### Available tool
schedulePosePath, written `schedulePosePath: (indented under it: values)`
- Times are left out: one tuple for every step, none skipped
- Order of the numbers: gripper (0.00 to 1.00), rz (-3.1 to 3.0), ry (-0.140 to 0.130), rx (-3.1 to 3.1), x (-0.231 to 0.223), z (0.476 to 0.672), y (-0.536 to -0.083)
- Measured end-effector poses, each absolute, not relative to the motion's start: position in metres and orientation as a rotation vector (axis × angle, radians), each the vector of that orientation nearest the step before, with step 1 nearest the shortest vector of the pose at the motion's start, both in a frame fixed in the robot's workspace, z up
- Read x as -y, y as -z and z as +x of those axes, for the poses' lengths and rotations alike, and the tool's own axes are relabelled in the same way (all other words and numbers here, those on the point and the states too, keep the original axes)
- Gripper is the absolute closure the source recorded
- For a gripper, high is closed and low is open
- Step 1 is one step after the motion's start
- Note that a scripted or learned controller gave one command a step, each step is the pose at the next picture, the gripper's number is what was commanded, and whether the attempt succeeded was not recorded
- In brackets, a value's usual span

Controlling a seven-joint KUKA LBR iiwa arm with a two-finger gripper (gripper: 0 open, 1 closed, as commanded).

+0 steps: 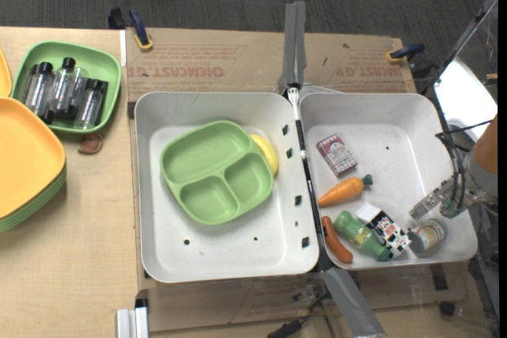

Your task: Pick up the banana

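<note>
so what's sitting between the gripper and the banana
In the camera view, the carrot and the bins' divider lie between the gripper and the banana.

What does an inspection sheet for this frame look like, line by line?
Surface: two white bins on a cardboard-covered bench.
Job's things: banana in left bin, mostly hidden under the green divided plate.
Clutter: right bin holds a toy carrot, card packet, green bottle, tape roll.
End effector: end effector at right bin's right edge, away from the banana.
Cables: dark cables near the arm.
Surroundings: orange plates, green tray of vials, clamps.
</note>
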State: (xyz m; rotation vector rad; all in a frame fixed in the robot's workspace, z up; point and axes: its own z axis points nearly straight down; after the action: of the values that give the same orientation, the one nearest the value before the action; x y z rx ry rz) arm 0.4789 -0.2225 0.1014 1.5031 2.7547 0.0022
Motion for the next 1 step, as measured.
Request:
schedulePosePath:
  values:
    - [1.00,1.591,0.000,-2.708,0.1692,0.5384,-0.1594]
